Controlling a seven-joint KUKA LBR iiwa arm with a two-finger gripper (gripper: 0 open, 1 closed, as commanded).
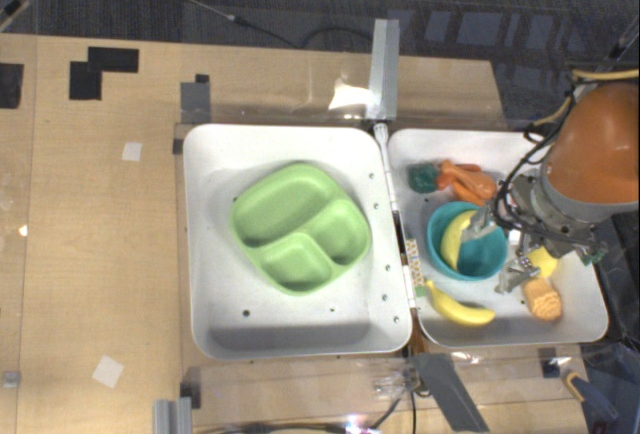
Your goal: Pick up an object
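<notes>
The right bin point(590, 322) holds a blue bowl point(462, 260) with a yellow piece point(455, 234) inside it. A banana point(460, 307) lies in front of the bowl. An orange carrot-like toy point(468, 180) and a small teal item point(424, 177) lie behind it. My gripper point(500, 250) hangs over the bowl's right side, open. One finger point(483, 223) reaches over the bowl's far rim and the other point(515, 276) sits just off its near right edge. Nothing shows between them apart from the bowl's rim.
A small yellow object point(541, 262) and a tan-orange object point(544, 300) lie right of the bowl, under the wrist. The left bin point(210, 322) bears a green divided plate point(300, 227). The arm's orange band point(600, 152) covers the right bin's far right corner.
</notes>
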